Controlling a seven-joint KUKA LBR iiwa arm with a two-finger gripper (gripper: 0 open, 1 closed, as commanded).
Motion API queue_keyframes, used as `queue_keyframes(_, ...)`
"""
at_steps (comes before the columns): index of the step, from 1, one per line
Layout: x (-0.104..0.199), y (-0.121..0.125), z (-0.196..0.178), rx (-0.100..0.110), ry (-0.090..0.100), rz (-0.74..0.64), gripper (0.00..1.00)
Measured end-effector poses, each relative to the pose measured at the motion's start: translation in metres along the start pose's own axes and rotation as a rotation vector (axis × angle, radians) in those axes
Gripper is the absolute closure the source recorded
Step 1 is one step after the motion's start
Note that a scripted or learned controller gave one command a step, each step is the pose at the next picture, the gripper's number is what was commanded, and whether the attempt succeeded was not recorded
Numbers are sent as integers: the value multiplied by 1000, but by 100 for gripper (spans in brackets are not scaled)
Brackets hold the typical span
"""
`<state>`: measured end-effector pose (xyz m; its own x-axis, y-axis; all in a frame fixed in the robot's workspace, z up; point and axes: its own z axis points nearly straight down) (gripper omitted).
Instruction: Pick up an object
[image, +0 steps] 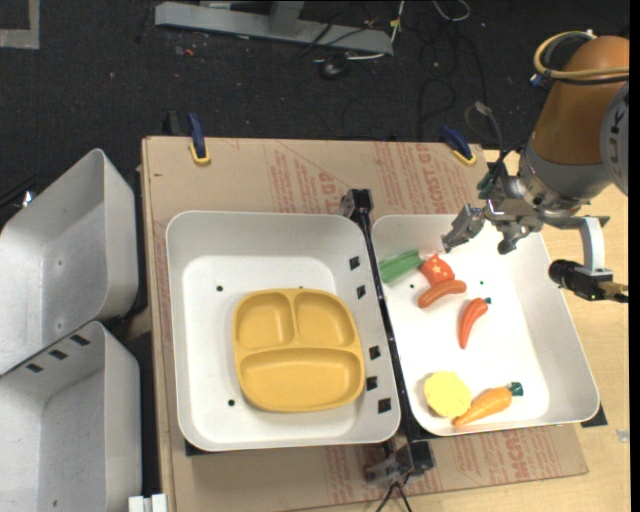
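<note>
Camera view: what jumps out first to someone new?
The yellow divided plate, lying alone in the left bin. Next, the bright toy food scattered in the right bin: a red pepper, a carrot and a yellow piece. The gripper hangs over that bin's far edge, holding nothing.

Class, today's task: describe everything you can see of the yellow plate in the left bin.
The plate is a mustard-yellow, rounded-square tray that looks like smooth plastic. Raised ridges split it into three compartments: two smaller ones at the far side and one wide one nearer the camera. All three hold nothing. It lies flat and upright on the floor of the left bin, roughly central and turned slightly askew to the walls. It touches nothing but the bin floor; the pincer hangs over the other bin.
</note>
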<state>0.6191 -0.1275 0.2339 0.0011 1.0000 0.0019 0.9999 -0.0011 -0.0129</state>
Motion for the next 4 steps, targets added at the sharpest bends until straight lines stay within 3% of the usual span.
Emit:
queue_keyframes(1, 0, 2, -7, -13, -2, -2, 0)
queue_keyframes(4, -1, 13, 143, -11, -2, 0, 0)
